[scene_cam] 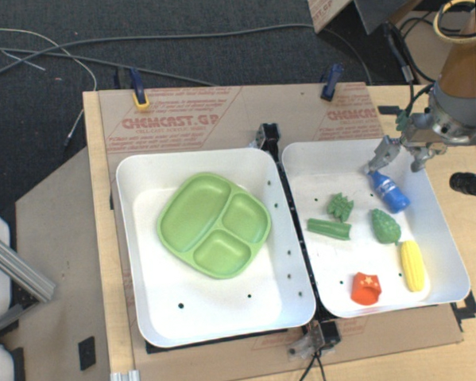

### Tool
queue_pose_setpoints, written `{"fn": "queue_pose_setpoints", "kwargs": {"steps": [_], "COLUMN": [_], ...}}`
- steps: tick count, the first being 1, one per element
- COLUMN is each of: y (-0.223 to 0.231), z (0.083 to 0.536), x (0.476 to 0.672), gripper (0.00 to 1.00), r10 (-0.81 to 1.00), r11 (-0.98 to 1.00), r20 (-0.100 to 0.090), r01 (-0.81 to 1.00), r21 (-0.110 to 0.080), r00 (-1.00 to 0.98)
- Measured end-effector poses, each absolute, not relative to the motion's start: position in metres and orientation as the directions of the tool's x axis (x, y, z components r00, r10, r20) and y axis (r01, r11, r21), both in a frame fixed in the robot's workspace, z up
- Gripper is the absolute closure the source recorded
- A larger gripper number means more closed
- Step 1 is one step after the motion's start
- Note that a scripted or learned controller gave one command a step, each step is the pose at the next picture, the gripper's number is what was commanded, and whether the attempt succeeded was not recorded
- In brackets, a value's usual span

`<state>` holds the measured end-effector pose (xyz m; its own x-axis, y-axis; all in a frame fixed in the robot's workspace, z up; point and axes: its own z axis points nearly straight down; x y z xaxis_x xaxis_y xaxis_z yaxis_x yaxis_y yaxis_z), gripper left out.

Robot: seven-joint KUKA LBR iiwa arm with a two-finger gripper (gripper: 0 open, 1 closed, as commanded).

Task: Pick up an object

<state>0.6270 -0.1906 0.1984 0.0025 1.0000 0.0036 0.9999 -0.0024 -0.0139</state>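
Camera view:
Pincer: spread, one finger on each side, poised just above the bottle's upper end; pinching nothing.
Bottle: blue, lying at a slant in the right bin, near its far right side.
Neighbours: green lump just below the bottle, corn beyond that, well clear.
Risk: the round bottle, I judge, may roll or squirt out if the fingers close off-centre.
Second risk: a low descent could strike the bin floor.
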Motion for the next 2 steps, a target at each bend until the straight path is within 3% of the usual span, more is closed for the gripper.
{"fn": "queue_pose_setpoints", "kwargs": {"steps": [1,2], "y": [-0.190,-0.184], "z": [0.206,0.161], "x": [0.630,0.625], "gripper": [0.00,0.00], "r10": [1.000,1.000], "r11": [0.000,0.001], "r20": [0.001,0.002], "r01": [1.000,1.000], "r21": [-0.001,-0.006], "r00": [0.000,-0.001]}}
